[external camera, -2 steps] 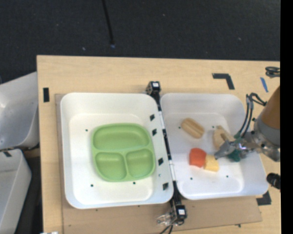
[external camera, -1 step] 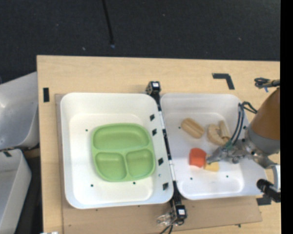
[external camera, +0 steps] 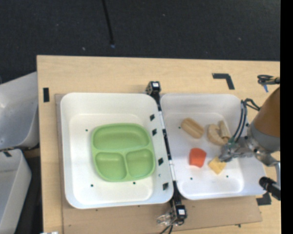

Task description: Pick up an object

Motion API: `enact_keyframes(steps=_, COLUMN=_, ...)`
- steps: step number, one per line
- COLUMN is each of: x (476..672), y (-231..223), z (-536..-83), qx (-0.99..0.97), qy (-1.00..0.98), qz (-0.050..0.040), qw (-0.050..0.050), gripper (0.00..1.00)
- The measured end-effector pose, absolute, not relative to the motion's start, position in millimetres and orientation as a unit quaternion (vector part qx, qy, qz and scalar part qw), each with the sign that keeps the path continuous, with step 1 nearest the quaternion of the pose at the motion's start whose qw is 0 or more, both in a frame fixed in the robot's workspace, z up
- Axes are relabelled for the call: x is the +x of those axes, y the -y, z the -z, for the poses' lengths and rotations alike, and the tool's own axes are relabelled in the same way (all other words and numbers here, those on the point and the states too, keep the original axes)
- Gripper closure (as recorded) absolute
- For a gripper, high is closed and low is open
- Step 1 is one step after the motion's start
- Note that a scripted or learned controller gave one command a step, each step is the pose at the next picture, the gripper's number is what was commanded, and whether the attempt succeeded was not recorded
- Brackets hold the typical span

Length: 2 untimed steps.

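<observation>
In the right bin [external camera: 234,189], we log the gripper [external camera: 225,156] low over a yellow block [external camera: 217,166], which lies just near-left of its tip. An orange block [external camera: 198,157] sits further left. We cannot tell the gripper's opening.

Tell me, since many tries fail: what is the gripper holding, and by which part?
It cannot be told. The gripper is low in the right bin, at the yellow block, but the block is not visibly between its tips.
</observation>
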State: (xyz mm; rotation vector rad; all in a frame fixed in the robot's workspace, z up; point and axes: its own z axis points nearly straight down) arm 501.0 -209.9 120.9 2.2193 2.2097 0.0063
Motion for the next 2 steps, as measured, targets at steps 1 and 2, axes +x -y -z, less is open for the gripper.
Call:
enact_keyframes(steps=1, x=497.5, y=218, z=-167, qx=0.709, qy=-0.705, qz=-0.001, qw=0.003, gripper=1.0)
enact_keyframes(steps=2, x=502.7, y=222, z=-231, qx=0.706, qy=-0.708, qz=-0.0015, qw=0.004, gripper=1.0)
